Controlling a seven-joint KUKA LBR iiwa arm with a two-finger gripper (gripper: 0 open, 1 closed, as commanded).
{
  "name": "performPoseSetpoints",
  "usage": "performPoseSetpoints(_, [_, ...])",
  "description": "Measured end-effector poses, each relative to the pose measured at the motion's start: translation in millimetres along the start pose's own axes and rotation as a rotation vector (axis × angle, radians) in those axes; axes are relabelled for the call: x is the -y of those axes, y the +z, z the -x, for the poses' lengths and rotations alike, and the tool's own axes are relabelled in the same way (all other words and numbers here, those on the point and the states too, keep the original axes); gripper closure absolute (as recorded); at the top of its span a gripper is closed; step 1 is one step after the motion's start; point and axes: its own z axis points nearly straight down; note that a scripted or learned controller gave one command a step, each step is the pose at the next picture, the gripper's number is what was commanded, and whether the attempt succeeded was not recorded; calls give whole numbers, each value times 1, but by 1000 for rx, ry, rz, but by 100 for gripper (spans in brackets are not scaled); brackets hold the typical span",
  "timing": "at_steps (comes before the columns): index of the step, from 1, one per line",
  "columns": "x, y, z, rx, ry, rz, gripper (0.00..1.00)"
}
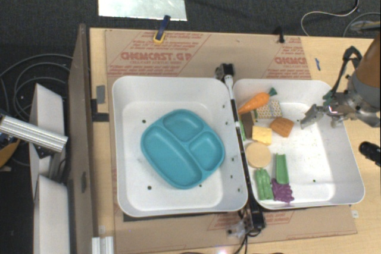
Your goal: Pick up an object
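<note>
Whether the jaws stand wide or narrow cannot be told; nothing is seen held in the gripper [317,113], which is poised over the right bin [342,178] near its upper right. Toward nine o'clock of it lies a brown block [282,126], with a carrot [255,102] further at ten o'clock. At eight o'clock a yellow cube [262,135] and a tan disc [258,156] are found, then green pieces [280,168] and purple grapes [283,191]. A teal divided plate [182,148] is set in the left bin [131,128].
</note>
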Motion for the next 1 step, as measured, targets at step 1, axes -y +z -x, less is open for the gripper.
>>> performPoseSetpoints(1, [13, 103, -72, -6, -5, -1, 0])
